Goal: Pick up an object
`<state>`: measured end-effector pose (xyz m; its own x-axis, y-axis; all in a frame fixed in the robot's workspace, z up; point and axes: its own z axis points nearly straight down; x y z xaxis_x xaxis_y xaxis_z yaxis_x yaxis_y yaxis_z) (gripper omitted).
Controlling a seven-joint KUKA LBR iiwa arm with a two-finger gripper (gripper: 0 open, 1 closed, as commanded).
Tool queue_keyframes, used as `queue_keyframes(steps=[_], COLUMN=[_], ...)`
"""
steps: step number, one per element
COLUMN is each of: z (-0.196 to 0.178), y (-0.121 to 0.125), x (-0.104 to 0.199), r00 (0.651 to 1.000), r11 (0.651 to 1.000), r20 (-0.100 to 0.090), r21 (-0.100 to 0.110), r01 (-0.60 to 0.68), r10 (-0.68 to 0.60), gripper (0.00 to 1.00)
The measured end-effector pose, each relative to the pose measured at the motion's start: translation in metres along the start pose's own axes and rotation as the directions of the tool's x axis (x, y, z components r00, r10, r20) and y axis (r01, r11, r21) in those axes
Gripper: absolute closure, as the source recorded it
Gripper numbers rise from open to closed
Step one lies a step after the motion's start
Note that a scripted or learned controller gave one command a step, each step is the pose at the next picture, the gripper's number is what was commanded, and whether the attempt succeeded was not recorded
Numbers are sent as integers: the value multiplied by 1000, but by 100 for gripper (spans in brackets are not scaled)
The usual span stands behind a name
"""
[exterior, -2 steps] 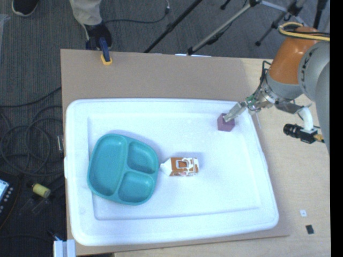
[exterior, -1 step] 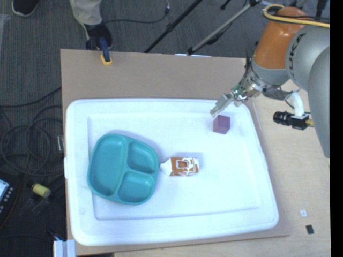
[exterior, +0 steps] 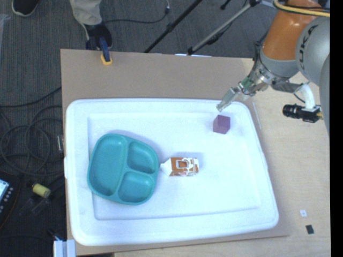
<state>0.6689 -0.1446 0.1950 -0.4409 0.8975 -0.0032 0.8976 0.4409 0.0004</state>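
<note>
A small purple cube (exterior: 221,124) rests on the floor of the white bin (exterior: 75,143), near its far right corner. My gripper (exterior: 224,104) hangs just above and behind the cube, over the bin's far rim, slanting down from the orange-banded arm (exterior: 289,28) at the upper right. Nothing shows in it. An orange and white packet (exterior: 184,166) lies flat near the bin's middle. A teal divided plate (exterior: 122,168) sits in the left half, touching the packet's left end.
The bin stands on a brown board (exterior: 161,74) with a yellow clamp (exterior: 106,56) at its far left edge. Cables (exterior: 27,138) lie on the floor to the left. A black fitting (exterior: 300,111) sticks out beside the arm at right.
</note>
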Motion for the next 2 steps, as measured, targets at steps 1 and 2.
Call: queue_keyframes(steps=[1, 2], z=[95, 97], y=[-10, -15], x=[-28, -19], r00=[999, 1000], r11=[999, 1000], r20=[6, 22], r21=[-10, -21], r01=[-35, -19], r10=[35, 20], gripper=[0, 0])
